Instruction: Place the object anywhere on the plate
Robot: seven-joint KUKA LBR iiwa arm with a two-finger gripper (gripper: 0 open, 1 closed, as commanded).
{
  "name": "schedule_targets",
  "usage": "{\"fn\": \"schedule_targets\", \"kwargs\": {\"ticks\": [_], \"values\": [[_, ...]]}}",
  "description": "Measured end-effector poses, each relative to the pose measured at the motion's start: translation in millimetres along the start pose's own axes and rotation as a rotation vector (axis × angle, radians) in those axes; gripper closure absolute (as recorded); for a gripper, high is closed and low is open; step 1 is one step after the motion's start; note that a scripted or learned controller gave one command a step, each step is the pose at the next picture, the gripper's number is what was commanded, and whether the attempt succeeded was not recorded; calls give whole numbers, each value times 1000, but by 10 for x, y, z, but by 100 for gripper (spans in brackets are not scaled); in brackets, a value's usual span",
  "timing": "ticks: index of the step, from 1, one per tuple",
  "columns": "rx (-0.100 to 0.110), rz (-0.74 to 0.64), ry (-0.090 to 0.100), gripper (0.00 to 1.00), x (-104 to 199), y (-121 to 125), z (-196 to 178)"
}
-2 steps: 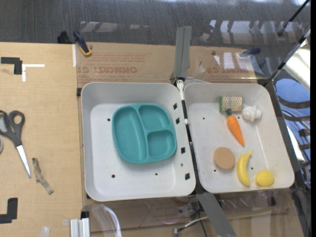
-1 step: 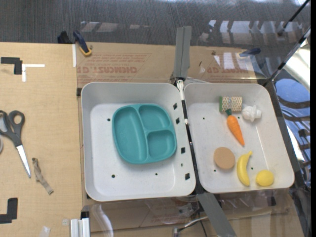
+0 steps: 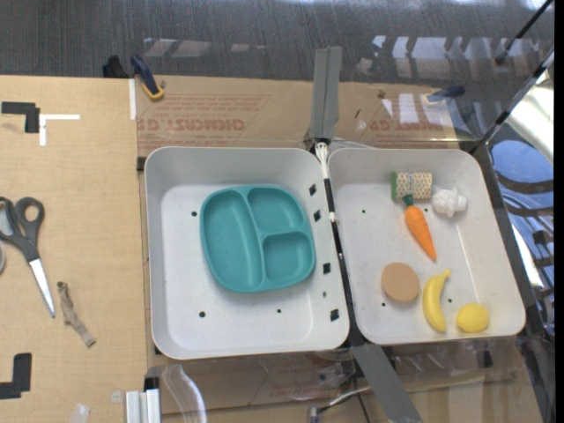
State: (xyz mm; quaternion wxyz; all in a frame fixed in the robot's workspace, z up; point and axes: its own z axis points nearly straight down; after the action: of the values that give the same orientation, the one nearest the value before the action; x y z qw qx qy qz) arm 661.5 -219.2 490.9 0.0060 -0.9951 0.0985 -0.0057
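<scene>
A teal plate [image 3: 258, 237] with three compartments lies in the left bin [image 3: 167, 263]. The right bin [image 3: 370, 236] holds several toy foods: an orange carrot [image 3: 420, 229], a yellow banana [image 3: 434, 301], a yellow lemon [image 3: 472, 318], a tan round cookie [image 3: 400, 282], a white cauliflower piece [image 3: 448, 203] and a speckled beige block [image 3: 413, 184].
Scissors [image 3: 29, 241] and a scrap of tape [image 3: 75, 314] lie on the cardboard bench to the left of the bins. A grey bar [image 3: 326, 95] runs back from the gap between the bins. A blue clamp [image 3: 145, 76] sits at the back left.
</scene>
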Motion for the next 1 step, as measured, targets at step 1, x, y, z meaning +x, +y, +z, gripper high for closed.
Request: {"fn": "schedule_targets", "kwargs": {"ticks": [1], "values": [[12,2,10,100,17,-9,-88]]}}
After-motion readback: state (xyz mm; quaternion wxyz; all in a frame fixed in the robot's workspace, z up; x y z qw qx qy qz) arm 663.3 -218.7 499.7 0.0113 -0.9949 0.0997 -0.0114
